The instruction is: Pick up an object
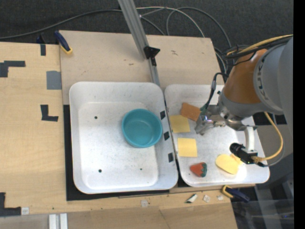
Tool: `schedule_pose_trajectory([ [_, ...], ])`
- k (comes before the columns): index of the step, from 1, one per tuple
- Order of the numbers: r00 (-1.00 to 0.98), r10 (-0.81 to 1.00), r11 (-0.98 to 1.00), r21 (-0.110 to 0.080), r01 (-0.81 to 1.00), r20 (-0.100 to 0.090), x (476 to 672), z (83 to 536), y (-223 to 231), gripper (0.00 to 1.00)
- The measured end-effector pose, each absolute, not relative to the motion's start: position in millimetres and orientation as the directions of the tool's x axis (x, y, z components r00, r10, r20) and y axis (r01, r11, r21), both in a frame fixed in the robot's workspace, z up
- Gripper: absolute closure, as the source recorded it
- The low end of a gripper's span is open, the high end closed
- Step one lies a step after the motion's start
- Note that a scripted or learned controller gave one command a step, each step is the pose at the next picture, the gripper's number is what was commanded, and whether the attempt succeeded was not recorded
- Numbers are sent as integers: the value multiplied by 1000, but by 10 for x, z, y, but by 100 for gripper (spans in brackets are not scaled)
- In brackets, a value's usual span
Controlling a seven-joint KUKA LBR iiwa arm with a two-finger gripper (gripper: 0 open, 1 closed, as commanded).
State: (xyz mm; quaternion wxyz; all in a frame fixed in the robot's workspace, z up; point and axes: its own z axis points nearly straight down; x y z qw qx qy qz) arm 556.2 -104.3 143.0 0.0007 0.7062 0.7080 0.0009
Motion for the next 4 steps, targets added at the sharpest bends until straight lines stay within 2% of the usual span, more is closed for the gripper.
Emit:
schedule_pose_trajectory([
  [1, -1, 1000, 1, 3, 1000, -1, 5485, 1932, -1094, 100],
  [3, -2, 1000, 2, 4, 1000, -1, 5531, 2855, -1076, 100],
  [4, -5, 1000, 5, -3, 1000, 1, 5452, 2657, -579, 100],
])
